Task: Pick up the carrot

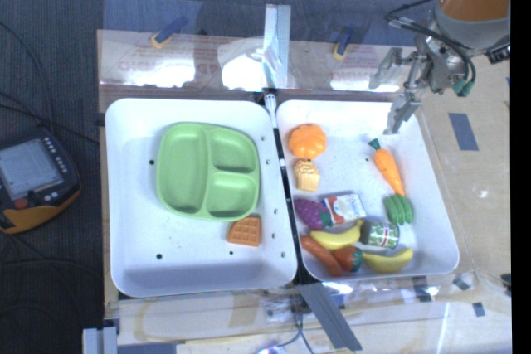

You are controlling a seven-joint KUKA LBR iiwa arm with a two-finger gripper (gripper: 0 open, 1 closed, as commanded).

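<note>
The bench (465,203) is a light wooden surface, standing on a dark grey carpet floor (50,29). Two shallow white bins lie directly on it, side by side and touching along the middle: the left bin (133,261) and the right bin (431,178). Behind the bins, a clear plastic sheet (158,66) covers the back part of the bench, held by a blue clip (168,31) on the left and a second blue clip (341,45) on the right. Some grey tape pieces (463,131) stick on the wood at the right side. On the floor at the left lies a handheld control pad (35,174).

glossy plastic carrot (387,168), seemingly smooth white bins (124,203)
</note>
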